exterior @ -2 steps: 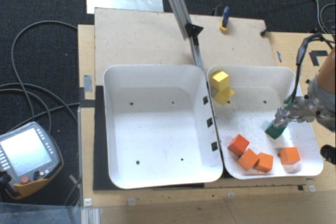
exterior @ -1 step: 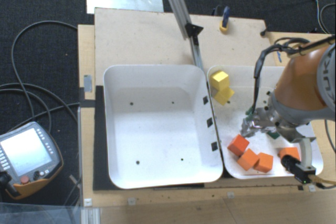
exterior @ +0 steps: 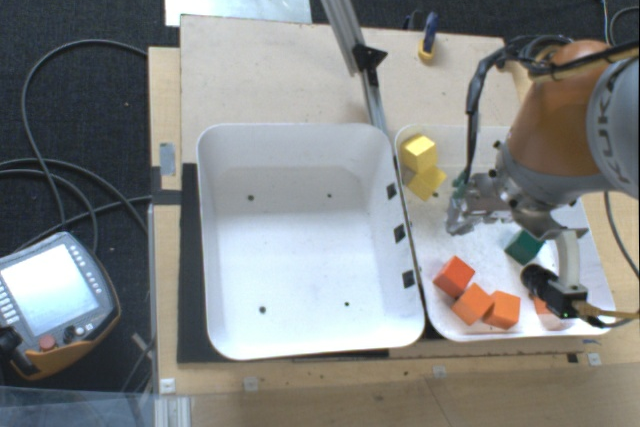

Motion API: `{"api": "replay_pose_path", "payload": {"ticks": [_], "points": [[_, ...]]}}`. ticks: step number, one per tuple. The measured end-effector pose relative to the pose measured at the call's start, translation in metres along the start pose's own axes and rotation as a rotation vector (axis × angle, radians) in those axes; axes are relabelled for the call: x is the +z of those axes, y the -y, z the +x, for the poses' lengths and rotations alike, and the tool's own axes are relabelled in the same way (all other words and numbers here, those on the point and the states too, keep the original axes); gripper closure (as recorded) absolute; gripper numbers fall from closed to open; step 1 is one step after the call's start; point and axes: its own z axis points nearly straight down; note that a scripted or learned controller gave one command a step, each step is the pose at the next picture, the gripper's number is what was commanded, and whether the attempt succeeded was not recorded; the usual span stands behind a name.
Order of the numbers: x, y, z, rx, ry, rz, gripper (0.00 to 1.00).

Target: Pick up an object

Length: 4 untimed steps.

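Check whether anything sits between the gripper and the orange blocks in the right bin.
Nothing visible does. The gripper is over bare bin floor, and the nearest of the orange blocks lies just below it in the view. The yellow blocks sit on the opposite side.

- The scene is viewed by one fixed camera, set high above the tabletop (exterior: 300, 65) and angled down at a slant.
- Both white bins are taken in: the left bin (exterior: 300, 335) and the right bin (exterior: 590, 245).
- The arm (exterior: 565, 130) is seen entering from the right.
- Dark floor is framed around the tabletop.
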Motion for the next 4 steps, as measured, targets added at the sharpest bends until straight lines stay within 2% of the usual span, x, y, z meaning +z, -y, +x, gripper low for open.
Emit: {"api": "replay_pose_path", "payload": {"ticks": [1, 2, 3, 4], "points": [[0.001, 0.001, -0.002, 0.004, 0.001, 0.003, 0.0], [-0.016, 0.029, -0.002, 0.008, 0.0, 0.004, 0.0], [-0.043, 0.029, -0.059, 0.012, 0.004, 0.001, 0.0], [-0.052, -0.007, -0.11, 0.011, 0.005, -0.001, 0.0]]}}
